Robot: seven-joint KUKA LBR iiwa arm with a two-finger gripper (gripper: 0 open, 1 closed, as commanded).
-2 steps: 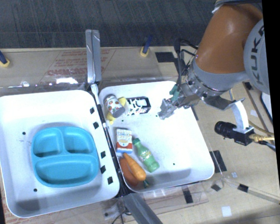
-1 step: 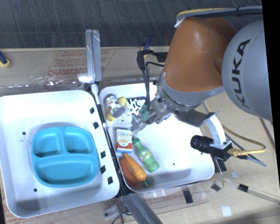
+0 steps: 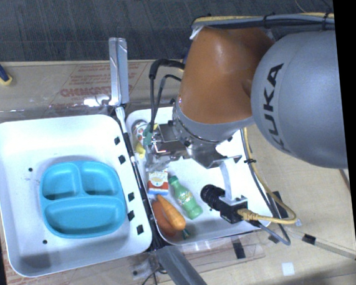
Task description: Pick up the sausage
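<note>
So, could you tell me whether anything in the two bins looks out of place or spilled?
Nothing stands out. The blue tray sits flat in the left bin; the toy foods, including a green bottle, lie crowded along the right bin's left side.

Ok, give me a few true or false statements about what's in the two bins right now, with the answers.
1. A blue divided plate lies in the left bin. True.
2. The sausage lies on the blue plate. False: it lies in the right bin, near its front left corner.
3. A green bottle lies just right of the sausage. True.
4. The arm hangs over the left bin. False: it is over the right bin.
5. The sausage is lifted off the bin floor. False: it rests there.
</note>
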